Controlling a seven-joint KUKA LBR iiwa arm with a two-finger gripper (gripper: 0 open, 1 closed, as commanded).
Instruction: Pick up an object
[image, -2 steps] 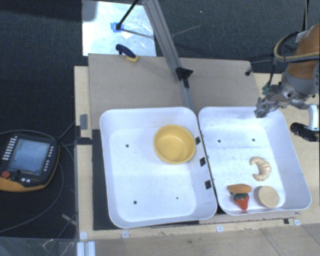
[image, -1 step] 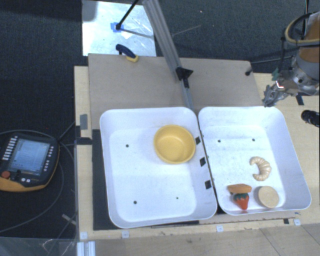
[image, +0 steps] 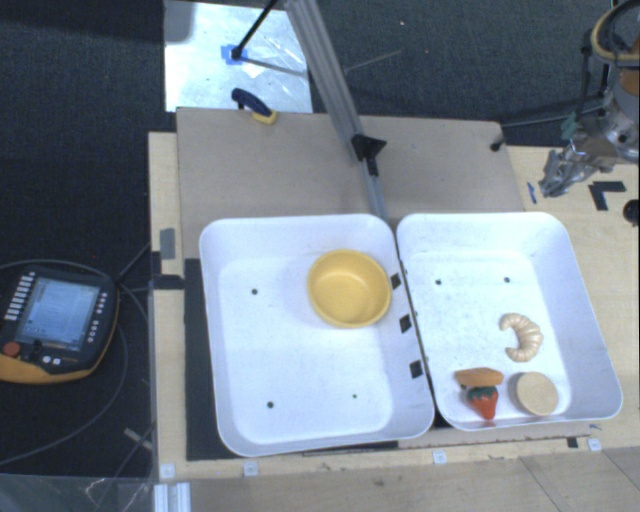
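Above the tabletop's far right corner — hand (image: 556, 180), grip state unreadable, well apart from round yellow plastic bowl (image: 348, 288) — nothing picked yet.

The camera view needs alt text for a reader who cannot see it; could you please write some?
Two shallow white bins sit side by side on a bench: the left bin holds a yellow bowl, the right bin a croissant, a round cookie and a strawberry. The gripper hovers beyond the right bin's far corner.
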